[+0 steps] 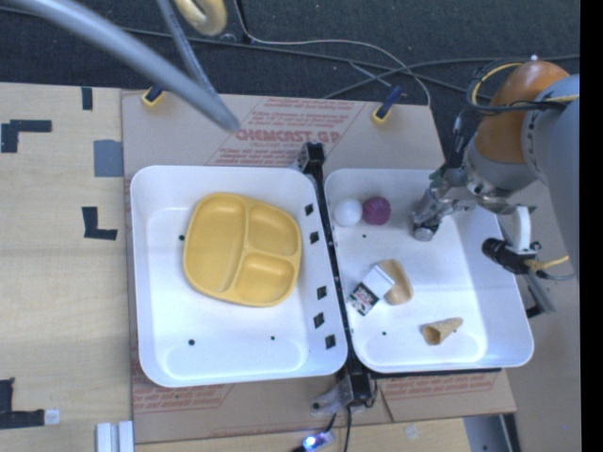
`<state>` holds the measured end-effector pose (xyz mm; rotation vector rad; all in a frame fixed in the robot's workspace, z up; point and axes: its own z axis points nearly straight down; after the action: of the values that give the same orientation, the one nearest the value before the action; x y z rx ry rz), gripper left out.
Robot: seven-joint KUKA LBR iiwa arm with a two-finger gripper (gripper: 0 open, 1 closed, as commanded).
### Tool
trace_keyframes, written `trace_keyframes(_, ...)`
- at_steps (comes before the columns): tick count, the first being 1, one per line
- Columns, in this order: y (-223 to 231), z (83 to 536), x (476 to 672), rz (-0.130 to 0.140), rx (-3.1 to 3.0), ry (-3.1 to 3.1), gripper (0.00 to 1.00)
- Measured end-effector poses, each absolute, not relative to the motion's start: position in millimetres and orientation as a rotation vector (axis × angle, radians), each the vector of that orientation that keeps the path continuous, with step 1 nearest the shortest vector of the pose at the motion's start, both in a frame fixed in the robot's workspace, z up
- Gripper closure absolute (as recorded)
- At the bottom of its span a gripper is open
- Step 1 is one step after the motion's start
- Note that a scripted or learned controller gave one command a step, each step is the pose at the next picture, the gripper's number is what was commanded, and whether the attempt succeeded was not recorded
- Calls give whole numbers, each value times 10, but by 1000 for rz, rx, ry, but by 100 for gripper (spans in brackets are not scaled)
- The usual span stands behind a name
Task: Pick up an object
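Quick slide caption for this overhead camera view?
Gripper hovers low in right bin near purple ball; yellow plate in left bin.

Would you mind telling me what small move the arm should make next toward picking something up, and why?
Probably shift the gripper a little toward the purple ball, then lower it. The gripper is over bare floor in the right bin, nothing visibly held. The purple ball is the nearest object, just beside it, touching the white ball.
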<state>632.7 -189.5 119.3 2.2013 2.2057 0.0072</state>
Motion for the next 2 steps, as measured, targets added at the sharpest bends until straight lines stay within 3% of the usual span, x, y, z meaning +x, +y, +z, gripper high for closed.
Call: trace_keyframes(2, -1892, 2275, 6352, 3, 2217, 2221, 100)
